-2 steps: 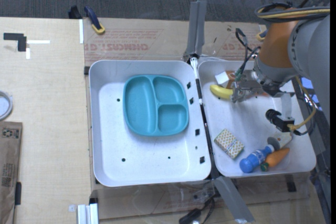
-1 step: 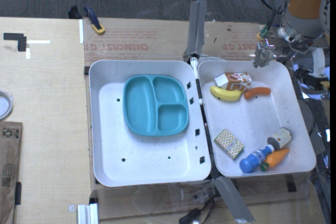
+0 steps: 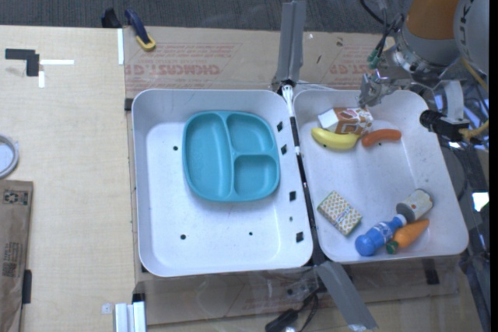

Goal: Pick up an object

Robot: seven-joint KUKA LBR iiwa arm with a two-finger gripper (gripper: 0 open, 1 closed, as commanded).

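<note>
End effector hovers over far edge of right shallow white bin; whether open or closed, cannot tell. Just below it: small red-and-white carton, yellow banana, orange-red sausage-shaped toy. Farther toward camera: patterned box, blue bottle, orange carrot.

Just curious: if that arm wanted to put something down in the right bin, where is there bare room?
The middle of the right bin, between the banana above and the patterned box below, is bare. Its top and lower right corner are crowded.
</note>
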